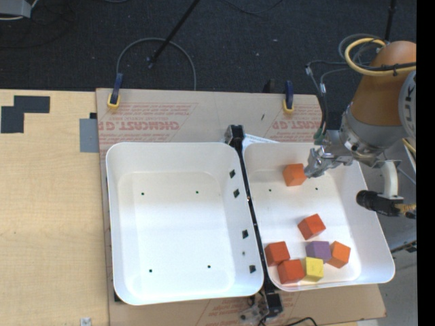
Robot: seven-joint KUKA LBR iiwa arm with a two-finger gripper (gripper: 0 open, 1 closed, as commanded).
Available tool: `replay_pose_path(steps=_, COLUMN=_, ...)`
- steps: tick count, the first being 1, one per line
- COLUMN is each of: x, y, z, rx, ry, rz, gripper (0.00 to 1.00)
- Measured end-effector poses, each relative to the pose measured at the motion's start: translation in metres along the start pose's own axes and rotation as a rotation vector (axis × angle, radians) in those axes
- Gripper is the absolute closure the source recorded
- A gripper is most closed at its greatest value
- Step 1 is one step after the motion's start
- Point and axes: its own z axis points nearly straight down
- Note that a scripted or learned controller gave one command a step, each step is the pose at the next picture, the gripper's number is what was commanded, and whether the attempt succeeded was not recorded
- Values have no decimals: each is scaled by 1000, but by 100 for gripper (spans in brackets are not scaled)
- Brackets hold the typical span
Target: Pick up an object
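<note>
We see the gripper (317, 163) low over the right bin (367, 182), touching the orange cube (294, 175) near the bin's far end. Whether it grips the cube we cannot tell. The cube has no long axis; it sits turned slightly askew to the bin's walls.

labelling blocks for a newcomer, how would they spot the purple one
Look in the right-hand white bin, at the cluster of blocks near its front edge. The purple block sits amid that cluster, just behind the yellow block, the only purple piece among orange and red ones.
</note>
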Motion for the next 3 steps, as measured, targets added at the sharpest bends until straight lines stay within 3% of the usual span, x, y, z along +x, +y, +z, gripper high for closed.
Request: replay_pose_path(steps=3, x=155, y=36, z=16, rx=5, ry=1, rz=-4, gripper=100)
